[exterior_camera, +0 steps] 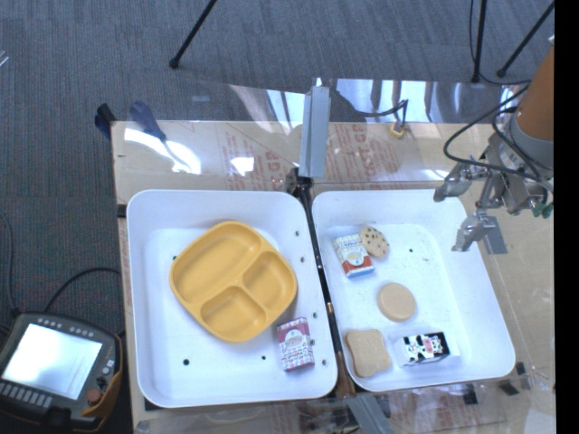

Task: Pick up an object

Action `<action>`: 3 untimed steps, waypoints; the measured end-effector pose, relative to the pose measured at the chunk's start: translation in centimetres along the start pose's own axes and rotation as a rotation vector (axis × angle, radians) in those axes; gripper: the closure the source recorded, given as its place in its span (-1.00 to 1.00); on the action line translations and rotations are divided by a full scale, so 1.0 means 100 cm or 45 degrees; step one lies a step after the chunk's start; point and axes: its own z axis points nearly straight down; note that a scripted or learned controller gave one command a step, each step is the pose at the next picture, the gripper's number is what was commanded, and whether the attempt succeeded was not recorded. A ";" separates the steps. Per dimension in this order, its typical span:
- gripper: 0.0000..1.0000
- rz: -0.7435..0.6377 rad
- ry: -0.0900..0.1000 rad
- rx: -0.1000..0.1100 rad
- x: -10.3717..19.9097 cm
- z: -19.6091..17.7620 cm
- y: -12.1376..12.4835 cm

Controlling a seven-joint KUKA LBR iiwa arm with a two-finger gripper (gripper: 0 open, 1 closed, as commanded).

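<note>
Two shallow white plastic bins sit side by side on the tabletop (217, 156), which is covered with a clear glossy sheet.

The left white bin (149, 242) holds a yellow plastic plate with three compartments (233, 280), lying flat and turned at an angle near the bin's middle. Just beside the plate's lower right corner lies a small red-and-white carton (295, 344), close to the bin's front right corner.

The right white bin (488, 328) holds five small things. A red-and-white snack box (352, 254) lies in the upper left part, and a speckled tan cookie (374, 241) touches its upper right corner. Near the bin's middle rests a round beige disc like a biscuit (396, 302). Toward the front edge lie a tan slice of toast (368, 352) and, just to its right, a black-and-white cow-patterned carton (425, 348).

The grey arm reaches in from the right, and its gripper (478, 234) hangs over the right bin's upper right edge, well apart from every object. Nothing sits between its fingers; whether they are spread or closed cannot be told at this angle.

A grey handheld control pendant with a lit screen (56, 362) lies on the floor at lower left.
</note>
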 end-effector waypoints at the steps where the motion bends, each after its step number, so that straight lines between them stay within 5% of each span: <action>1: -1.00 0.007 -0.008 0.002 -0.002 0.164 0.005; 2: 1.00 -0.003 -0.005 0.000 -0.002 0.156 0.008; 3: 1.00 -0.322 -0.006 -0.001 0.011 0.085 0.093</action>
